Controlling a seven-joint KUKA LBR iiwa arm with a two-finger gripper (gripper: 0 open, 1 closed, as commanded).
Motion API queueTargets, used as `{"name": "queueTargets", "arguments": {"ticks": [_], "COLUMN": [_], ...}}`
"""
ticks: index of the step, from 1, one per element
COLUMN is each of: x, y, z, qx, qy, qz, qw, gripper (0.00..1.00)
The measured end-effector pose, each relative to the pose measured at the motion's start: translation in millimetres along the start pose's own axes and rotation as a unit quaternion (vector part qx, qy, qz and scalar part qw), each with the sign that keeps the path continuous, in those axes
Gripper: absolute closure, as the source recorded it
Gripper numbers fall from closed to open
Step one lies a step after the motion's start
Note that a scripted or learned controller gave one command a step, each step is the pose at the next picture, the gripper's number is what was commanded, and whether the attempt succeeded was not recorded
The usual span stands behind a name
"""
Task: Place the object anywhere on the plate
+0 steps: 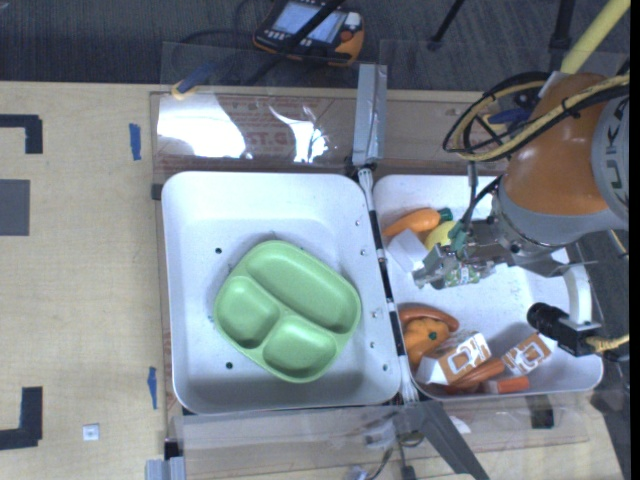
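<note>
Plate (288, 308), green and three-sectioned, sits bare in the left bin (190, 268); claw (440, 268) hovers over the crowded right bin (585, 373), grip impossible to tell.

- Bright, even light falls from overhead; colours read clearly.
- Strong white glare sits on the clear panel (250, 128) behind the left bin (190, 268).
- The green plate (287, 309) casts only a soft, faint shadow.
- The gripper (440, 266) looks slightly blurred; the frame is moderately soft and grainy overall.
</note>
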State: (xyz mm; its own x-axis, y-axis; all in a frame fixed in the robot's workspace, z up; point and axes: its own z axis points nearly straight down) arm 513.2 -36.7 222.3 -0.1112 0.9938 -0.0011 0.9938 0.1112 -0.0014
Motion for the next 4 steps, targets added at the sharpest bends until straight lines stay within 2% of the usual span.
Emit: {"name": "queueTargets", "arguments": {"ticks": [1, 2, 3, 4], "x": [96, 86, 86, 87], "y": [-8, 26, 26, 27], "z": [38, 32, 32, 23], "qx": [0.001, -0.001, -0.001, -0.001], "qy": [0.001, 0.000, 0.000, -0.001], "qz": [-0.011, 0.024, 0.024, 0.023], "qw": [0.9999, 0.9997, 0.9997, 0.9997], "gripper": [1.00, 1.00, 0.00, 1.00]}}
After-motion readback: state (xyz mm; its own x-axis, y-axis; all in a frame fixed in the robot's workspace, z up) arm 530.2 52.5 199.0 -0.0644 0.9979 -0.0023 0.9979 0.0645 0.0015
